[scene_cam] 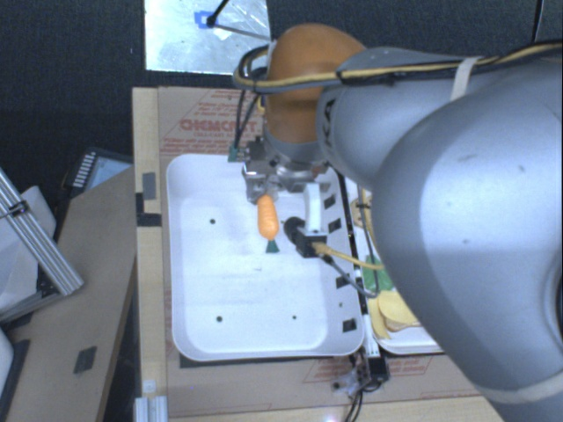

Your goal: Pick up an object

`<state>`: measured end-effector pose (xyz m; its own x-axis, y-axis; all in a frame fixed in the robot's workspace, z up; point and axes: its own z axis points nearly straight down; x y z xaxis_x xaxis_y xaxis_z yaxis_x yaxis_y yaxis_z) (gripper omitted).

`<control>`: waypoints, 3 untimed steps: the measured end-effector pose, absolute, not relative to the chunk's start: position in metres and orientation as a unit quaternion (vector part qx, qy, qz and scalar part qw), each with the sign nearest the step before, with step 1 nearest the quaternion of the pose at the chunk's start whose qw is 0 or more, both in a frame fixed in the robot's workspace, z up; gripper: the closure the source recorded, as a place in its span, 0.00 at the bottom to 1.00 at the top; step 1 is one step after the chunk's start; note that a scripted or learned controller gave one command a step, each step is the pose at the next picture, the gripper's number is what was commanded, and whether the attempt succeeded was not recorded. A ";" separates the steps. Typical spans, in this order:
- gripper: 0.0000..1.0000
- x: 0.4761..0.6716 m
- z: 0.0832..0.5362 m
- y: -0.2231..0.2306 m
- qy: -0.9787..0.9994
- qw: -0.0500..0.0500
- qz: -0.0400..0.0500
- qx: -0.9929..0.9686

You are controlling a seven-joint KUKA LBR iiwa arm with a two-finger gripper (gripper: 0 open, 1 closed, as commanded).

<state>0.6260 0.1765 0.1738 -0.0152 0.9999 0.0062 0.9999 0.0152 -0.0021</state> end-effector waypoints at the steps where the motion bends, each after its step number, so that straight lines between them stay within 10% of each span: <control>1: 1.00 0.646 0.267 0.224 -0.710 -0.002 -0.006 -0.704; 2: 1.00 0.627 0.535 0.234 -0.709 -0.004 -0.009 -0.705; 3: 1.00 0.670 0.536 0.196 -0.706 -0.002 -0.002 -0.708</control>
<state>0.6701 0.1965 0.5357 0.0020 1.0000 -0.0002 1.0000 -0.0020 0.0051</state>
